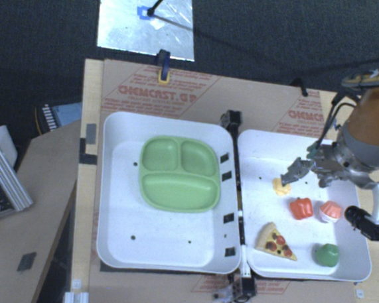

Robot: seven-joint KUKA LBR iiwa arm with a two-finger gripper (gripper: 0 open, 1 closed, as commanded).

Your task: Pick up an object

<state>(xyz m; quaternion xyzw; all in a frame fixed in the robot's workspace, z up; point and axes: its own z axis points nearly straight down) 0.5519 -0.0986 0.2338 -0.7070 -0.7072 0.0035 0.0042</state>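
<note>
The right bin [262, 154] holds several toy foods: a small yellow piece [281, 186], a red pepper [301, 208], a pink and white cupcake [330, 211], a pizza slice [276, 242] and a green round piece [327, 255]. My gripper [310, 176] hangs over the upper middle of this bin, above and just right of the yellow piece. Its fingers are spread open with nothing between them. The left fingertip [293, 173] points down toward the yellow piece without touching it.
A green divided plate [179, 174] lies in the left bin [115, 194]. A black divider strip [235, 178] runs between the bins. A black part of the arm [363, 221] juts out over the right bin's right edge.
</note>
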